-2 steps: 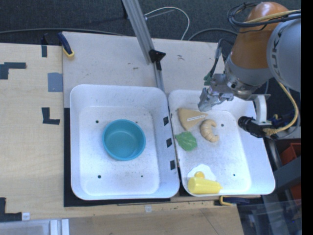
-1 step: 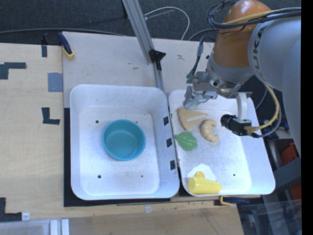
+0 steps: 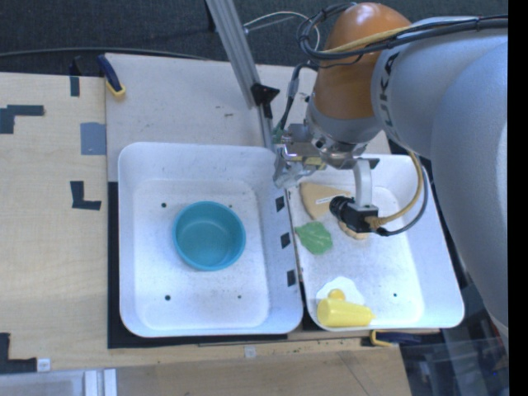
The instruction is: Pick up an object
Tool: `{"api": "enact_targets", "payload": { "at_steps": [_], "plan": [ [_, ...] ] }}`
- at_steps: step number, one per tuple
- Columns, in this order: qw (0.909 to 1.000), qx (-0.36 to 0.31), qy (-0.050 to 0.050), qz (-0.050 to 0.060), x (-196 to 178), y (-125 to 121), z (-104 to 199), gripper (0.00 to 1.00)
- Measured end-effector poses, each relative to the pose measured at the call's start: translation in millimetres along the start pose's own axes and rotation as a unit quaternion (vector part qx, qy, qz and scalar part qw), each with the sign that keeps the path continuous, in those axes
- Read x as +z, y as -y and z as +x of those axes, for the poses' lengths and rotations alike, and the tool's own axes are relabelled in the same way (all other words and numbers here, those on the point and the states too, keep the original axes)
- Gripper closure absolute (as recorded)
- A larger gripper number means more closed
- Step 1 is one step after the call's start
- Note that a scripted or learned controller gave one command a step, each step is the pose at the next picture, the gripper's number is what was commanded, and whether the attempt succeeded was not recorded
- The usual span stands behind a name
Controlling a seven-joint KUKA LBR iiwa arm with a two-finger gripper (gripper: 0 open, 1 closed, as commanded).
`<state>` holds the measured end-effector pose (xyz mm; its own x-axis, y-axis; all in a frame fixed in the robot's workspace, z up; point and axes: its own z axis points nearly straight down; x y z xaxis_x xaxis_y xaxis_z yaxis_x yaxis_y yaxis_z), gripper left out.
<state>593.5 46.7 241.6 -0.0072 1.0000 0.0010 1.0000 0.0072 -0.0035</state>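
Surface: a pale wooden bench point(image 3: 49, 221) with dark tape marks is seen under a light board point(image 3: 181, 97); two shallow white bins are set side by side on the board.
Arm: the grey arm point(image 3: 445, 81) is brought in from the view's right, with its orange band point(image 3: 355, 56) above the wrist.
Pincer: the pincer point(image 3: 285, 172) is placed over the far end of the seam where the two bins meet; whether it is spread or pressed together cannot be told, and nothing is seen held in it.
Left bin: the left bin point(image 3: 132, 246) is spread out to the pincer's view-left and toward the near edge.
Teal bowl: a teal bowl point(image 3: 209, 236) is stood upright in the middle of the left bin, well apart from the pincer, down and to its view-left.
Right bin: the right bin point(image 3: 412, 279) is laid out to the pincer's view-right and toward the near edge.
Tan piece: a flat tan piece point(image 3: 318, 198) is found just beside the pincer, slightly to its view-right.
Green piece: a small green piece point(image 3: 314, 238) is set near the pincer, just past the tan piece toward the near edge, close to the seam.
Yellow object: a yellow object point(image 3: 342, 312) is laid at the near wall of the right bin, farthest from the pincer among that bin's things.
Pole: a slanted grey metal pole point(image 3: 235, 48) is seen behind the pincer, running up to the view's top.
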Motion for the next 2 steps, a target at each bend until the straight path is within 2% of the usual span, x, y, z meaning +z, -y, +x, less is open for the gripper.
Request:
{"api": "enact_targets", "payload": {
  "at_steps": [1,2],
  "plan": [
    [1.0,0.002,0.001,-0.001,7.4,-1.8,43.2,1.0],
    [1.0,0.002,0.001,-0.001,7.4,-1.8,43.1,0.0]
  ]
}}
